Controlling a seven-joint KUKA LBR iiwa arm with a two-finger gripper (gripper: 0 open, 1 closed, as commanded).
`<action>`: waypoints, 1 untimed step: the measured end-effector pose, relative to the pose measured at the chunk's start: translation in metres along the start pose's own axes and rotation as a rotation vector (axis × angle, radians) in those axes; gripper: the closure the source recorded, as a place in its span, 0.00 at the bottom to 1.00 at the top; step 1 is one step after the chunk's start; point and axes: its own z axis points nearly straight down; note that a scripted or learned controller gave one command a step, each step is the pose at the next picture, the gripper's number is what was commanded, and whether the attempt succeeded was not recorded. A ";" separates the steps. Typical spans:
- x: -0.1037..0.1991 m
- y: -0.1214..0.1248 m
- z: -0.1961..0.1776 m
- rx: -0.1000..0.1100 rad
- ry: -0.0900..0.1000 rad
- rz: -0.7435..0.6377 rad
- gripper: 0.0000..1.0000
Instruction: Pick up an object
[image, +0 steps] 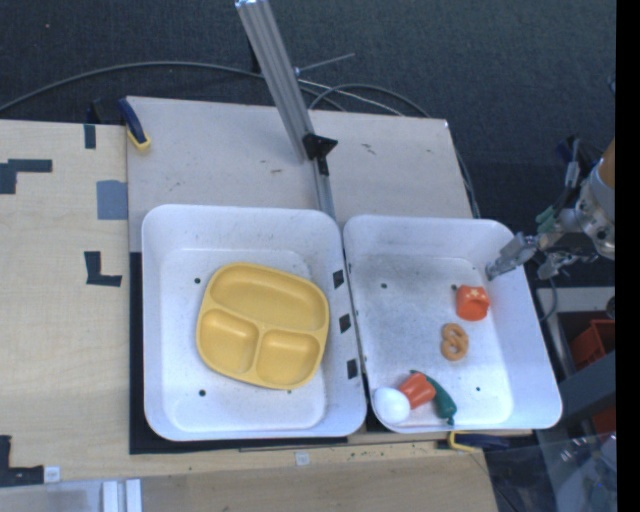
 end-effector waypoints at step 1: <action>0.000 0.000 0.000 0.000 0.000 0.000 0.00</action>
